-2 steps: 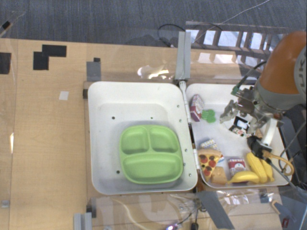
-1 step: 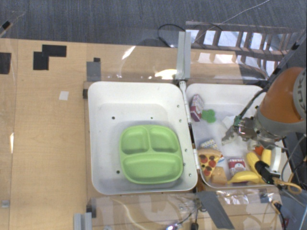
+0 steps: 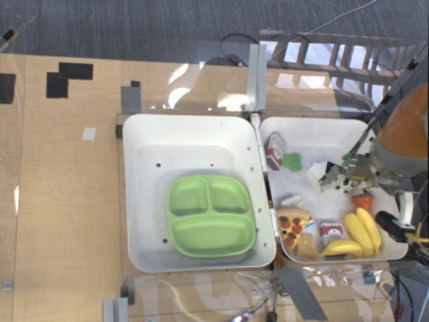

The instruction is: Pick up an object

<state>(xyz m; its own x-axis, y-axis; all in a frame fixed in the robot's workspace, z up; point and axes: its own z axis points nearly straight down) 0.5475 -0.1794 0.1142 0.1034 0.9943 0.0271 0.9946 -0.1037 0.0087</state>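
My gripper point(image 3: 339, 178) hangs low over the middle of the right bin point(image 3: 315, 131), reaching in from the right under the orange-banded wrist point(image 3: 406, 129). Just below and right of it lies a small red item point(image 3: 362, 202). Two yellow bananas point(image 3: 360, 234) lie in the bin's front right corner, beside a red-and-white box point(image 3: 330, 233). A pizza slice point(image 3: 293, 222) and a tan bread piece point(image 3: 306, 246) sit at the front left. A small white-and-blue packet point(image 3: 290, 200) lies above the pizza. A purple-red packet point(image 3: 274, 150) and a green piece point(image 3: 292, 162) lie at the bin's left side.
The left bin point(image 3: 144, 153) holds a green divided plate point(image 3: 212, 215). A metal post point(image 3: 255, 79) rises behind the wall between the bins. The wooden bench point(image 3: 60, 200) stretches to the left. A railing point(image 3: 335, 56) stands behind the right bin.
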